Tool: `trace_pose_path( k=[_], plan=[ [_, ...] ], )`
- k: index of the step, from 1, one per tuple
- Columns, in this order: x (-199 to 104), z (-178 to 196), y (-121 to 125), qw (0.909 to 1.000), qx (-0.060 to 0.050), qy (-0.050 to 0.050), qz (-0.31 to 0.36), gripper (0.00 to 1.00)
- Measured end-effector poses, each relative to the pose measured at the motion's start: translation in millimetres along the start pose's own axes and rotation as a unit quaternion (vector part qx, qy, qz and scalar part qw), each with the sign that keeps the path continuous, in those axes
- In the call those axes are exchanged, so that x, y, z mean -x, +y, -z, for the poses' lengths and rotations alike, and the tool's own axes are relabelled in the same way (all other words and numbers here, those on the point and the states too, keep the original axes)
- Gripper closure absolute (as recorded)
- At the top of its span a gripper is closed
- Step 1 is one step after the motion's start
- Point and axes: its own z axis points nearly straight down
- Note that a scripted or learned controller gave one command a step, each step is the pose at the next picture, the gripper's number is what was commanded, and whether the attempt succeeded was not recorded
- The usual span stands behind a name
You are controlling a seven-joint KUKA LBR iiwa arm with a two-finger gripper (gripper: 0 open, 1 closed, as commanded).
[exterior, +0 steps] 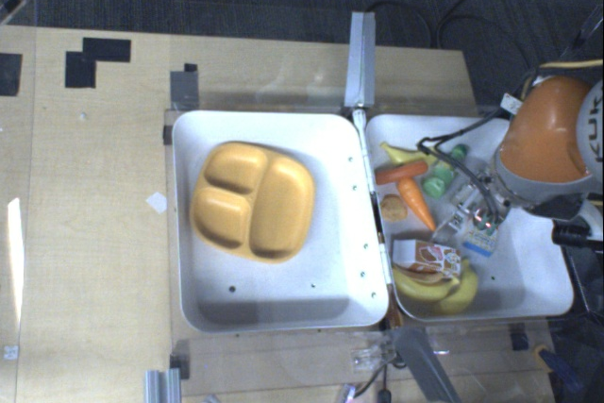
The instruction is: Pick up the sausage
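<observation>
Two white bins sit side by side on the tabletop. The sausage (400,173) lies at the upper left of the right bin (538,293), beside a carrot (415,203). The gripper (469,220) (jaws' state: cannot tell) hovers just right of them, above bananas (439,290).

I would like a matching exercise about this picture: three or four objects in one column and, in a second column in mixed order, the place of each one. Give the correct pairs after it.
Things:
1. yellow divided plate
2. banana
3. sausage
4. gripper

Places:
A. near front edge of the right bin
B. over the middle of the right bin
C. alone in the left bin
D. right bin, close to the divider, behind the carrot

Pairs: 1-C, 2-A, 3-D, 4-B
</observation>
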Motion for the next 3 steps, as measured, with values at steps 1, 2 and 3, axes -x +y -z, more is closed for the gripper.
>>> trace_pose_path(
  k=[1, 2, 3],
  plan=[
    [29.9, -1.2, -17.4, 0.9999, -0.001, 0.002, -0.011, 0.00],
    [-28.2, 0.2, 16.5, 0.9998, -0.001, 0.001, 0.022, 0.00],
    [-63.6, 1.1, 26.0, 1.0000, 0.000, -0.001, -0.003, 0.00]
  ],
)
